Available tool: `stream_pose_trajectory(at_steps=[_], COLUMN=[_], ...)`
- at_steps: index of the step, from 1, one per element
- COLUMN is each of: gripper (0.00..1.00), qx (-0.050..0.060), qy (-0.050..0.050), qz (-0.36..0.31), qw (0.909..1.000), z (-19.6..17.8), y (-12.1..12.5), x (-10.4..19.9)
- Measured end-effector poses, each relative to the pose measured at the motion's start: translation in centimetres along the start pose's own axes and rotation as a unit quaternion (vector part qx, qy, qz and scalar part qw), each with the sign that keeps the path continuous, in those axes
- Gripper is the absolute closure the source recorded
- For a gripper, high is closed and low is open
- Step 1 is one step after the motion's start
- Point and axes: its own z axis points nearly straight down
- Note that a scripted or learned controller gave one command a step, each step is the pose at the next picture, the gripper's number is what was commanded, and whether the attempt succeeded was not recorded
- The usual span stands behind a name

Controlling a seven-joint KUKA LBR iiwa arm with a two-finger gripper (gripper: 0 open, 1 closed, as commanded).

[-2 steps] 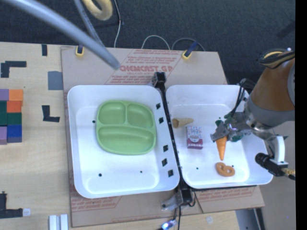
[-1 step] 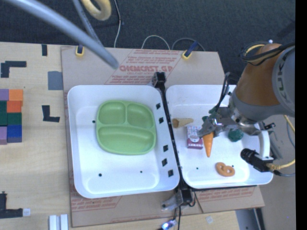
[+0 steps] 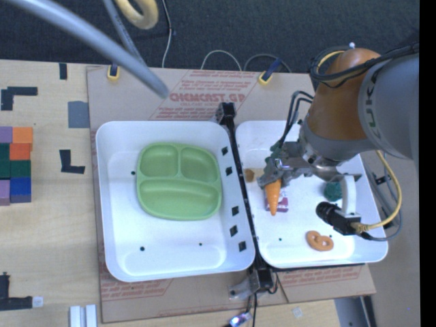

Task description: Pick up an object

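White bins, two, side by side. Left bin (image 3: 116,251): one green divided tray (image 3: 179,181). Right bin (image 3: 300,254): one orange carrot (image 3: 272,195), one pretzel (image 3: 319,240) near the front edge, one teal item (image 3: 333,191) partly behind the arm, one small brown piece (image 3: 249,175) by the divider. Gripper (image 3: 278,174) low over the carrot's upper end, fingers closed about it; carrot's tip points toward the bin floor.

My bench (image 3: 48,251) is pale wood with black marks, under a brown cardboard sheet (image 3: 204,94) printed in red. Dark carpet (image 3: 272,12) lies beyond its far edge. Coloured blocks (image 3: 15,163) sit stacked at the left.
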Motion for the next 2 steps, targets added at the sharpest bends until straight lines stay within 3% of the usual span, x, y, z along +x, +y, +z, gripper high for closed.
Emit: stream_pose_trajectory(at_steps=[2], gripper=[1.0], qx=[0.0], qy=[0.0], qz=[0.0], qw=[1.0], z=[-0.3], y=[1.9], x=[11.4])
